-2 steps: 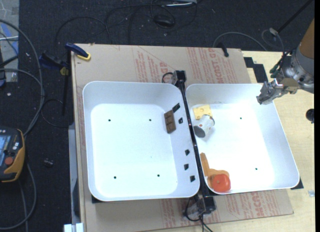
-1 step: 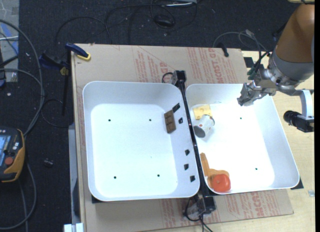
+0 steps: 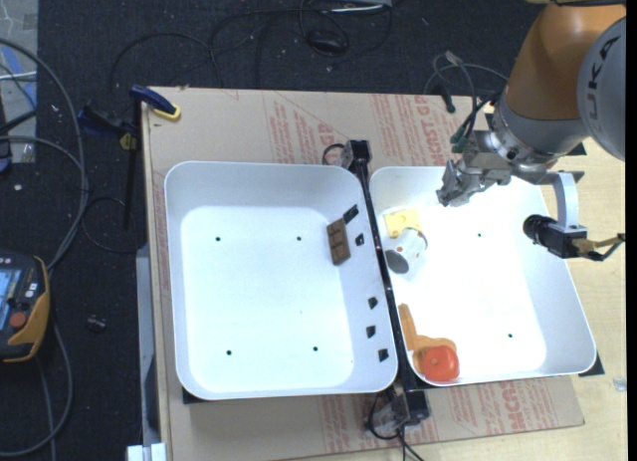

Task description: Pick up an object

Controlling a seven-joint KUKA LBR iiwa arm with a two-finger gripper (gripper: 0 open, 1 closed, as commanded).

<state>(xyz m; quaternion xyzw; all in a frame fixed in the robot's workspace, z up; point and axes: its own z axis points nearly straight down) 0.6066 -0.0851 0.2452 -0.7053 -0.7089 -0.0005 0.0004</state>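
Note:
My gripper (image 3: pixel 456 193) hangs over the far part of the right bin (image 3: pixel 518 280), with nothing seen in it. To its left, near the bin's left wall, lies a yellow block (image 3: pixel 401 220). Just in front of that block is a white and grey cup-like piece (image 3: pixel 404 248). An orange-red toy (image 3: pixel 435 356) rests in the right bin's near left corner. In the left bin (image 3: pixel 259 290) a brown bar (image 3: pixel 338 243) lies by the right wall, with a small dark piece (image 3: pixel 350 216) just behind it.
The two bins meet along a black divider (image 3: pixel 378 270) with small clips. Both stand on a cardboard sheet (image 3: pixel 289 120). A blue and yellow clamp (image 3: pixel 154 103) sits at the sheet's far left corner. Cables lie on the dark floor behind.

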